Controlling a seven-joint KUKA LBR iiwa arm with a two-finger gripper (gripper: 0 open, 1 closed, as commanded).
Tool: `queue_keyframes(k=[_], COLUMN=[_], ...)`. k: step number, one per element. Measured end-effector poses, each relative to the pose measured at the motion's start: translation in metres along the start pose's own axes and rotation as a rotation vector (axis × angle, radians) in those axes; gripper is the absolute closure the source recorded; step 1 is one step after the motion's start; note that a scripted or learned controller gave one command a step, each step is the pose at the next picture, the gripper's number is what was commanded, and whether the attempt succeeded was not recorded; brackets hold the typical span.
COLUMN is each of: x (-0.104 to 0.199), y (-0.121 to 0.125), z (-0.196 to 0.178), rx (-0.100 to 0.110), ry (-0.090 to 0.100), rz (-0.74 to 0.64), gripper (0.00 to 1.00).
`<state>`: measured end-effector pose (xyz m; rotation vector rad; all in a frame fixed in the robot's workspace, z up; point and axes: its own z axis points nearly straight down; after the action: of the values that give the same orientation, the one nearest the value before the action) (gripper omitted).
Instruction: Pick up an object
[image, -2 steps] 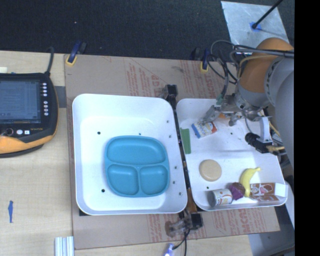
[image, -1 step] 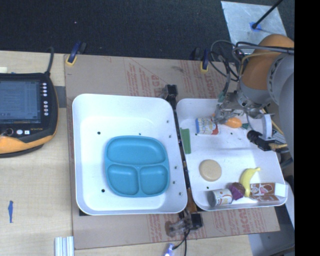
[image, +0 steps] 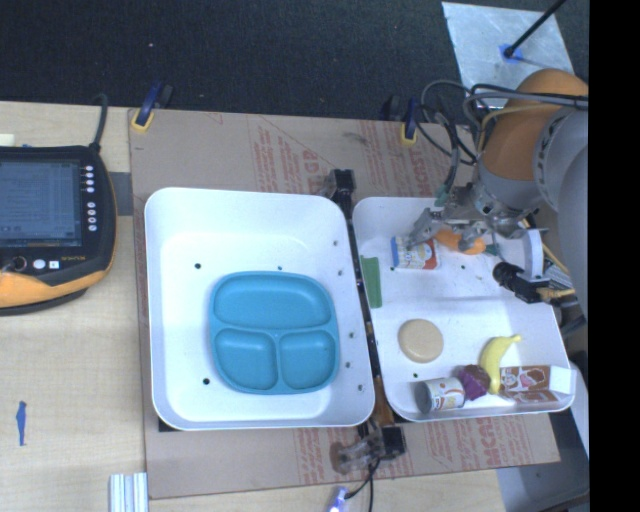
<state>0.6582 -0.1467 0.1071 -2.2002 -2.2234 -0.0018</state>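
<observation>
Carton (image: 414, 254) at right bin's (image: 450, 290) far edge, not yet lifted; my gripper (image: 447, 222) just above; finger state indiscernible.

Lighting was even and fairly bright from overhead. The white bins (image: 165, 300) looked slightly washed out, shadows were soft and short, and the overall picture was mildly blurred, softest around the arm (image: 530, 140) at far right.

Wooden bench (image: 60, 370) — cardboard sheet (image: 250, 150), two white bins (image: 170, 300), pendant (image: 50, 225)
</observation>
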Motion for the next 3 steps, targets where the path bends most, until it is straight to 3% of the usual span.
queue_keyframes(k=[1, 2, 3], x=[-0.007, 0.046, 0.048], y=[-0.019, -0.012, -0.030], z=[-0.157, -0.075, -0.176], rx=[-0.009, -0.004, -0.008], ry=[-0.011, -0.010, -0.011], rz=[0.007, 0.005, 0.006], gripper=[0.00, 0.00, 0.00])
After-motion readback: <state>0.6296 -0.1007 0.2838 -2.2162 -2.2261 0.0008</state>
